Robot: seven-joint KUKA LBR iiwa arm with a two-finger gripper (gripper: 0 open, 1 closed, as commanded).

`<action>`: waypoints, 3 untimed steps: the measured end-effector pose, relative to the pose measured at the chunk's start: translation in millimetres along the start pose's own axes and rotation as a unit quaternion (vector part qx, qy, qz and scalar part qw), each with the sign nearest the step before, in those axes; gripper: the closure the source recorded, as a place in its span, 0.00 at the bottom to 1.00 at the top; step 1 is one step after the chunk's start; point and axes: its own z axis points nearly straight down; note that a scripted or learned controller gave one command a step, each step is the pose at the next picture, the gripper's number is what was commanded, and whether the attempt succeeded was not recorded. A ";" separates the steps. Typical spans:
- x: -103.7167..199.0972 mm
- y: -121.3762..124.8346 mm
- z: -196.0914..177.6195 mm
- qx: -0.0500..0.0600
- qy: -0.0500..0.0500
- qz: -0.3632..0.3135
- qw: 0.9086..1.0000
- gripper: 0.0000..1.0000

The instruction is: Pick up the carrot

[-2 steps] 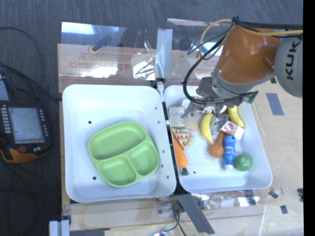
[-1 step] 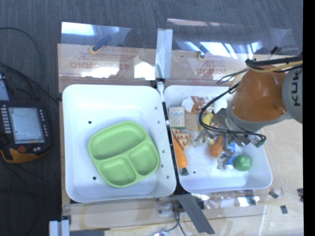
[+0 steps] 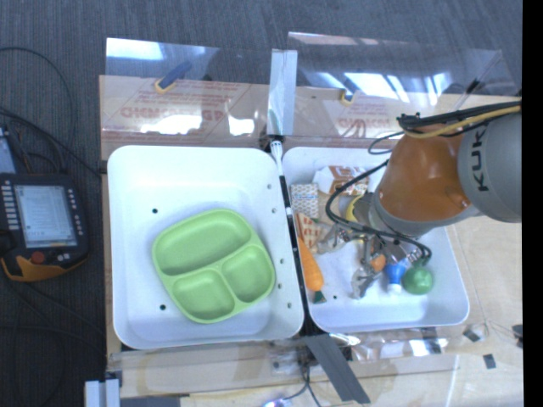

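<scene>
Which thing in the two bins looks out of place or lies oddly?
The carrot lies pressed along the right bin's left wall, apart from the clutter under the arm. The green tray sits askew in the left bin.

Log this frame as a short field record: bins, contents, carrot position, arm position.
left bin: shallow white bin holding a light green three-compartment plastic plate
right bin: shallow white bin with mixed small items, including a green ball
carrot: small orange carrot lying along the right bin's left wall
arm: grey arm with orange band over the right bin, right of the carrot
</scene>
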 end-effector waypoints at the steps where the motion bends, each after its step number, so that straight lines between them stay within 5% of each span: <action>1: -3.8 0.3 -11.7 0.002 -0.004 -0.001 1.000 1.00; 2: -9.1 56.6 -129.1 -0.002 -0.002 0.026 1.000 1.00; 3: -35.8 70.4 -127.3 -0.005 0.001 -0.121 0.993 1.00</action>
